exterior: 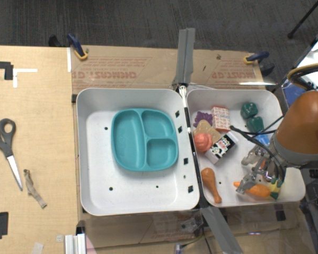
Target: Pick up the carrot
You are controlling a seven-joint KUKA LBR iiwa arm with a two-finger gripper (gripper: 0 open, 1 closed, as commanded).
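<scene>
Metal end effector (250, 182) over glossy tapered carrot (258, 191), smooth white bin (230, 199)

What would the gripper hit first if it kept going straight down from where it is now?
Most likely the carrot: the gripper points down into the right bin with the carrot right beneath its tip near the front wall. Depth is hard to judge, so it may already be touching.

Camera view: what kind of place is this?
Likely a robot manipulation lab bench: two white bins clamped to cardboard, toy food like the carrot under the arm's claw, and scissors on the worktop.
</scene>
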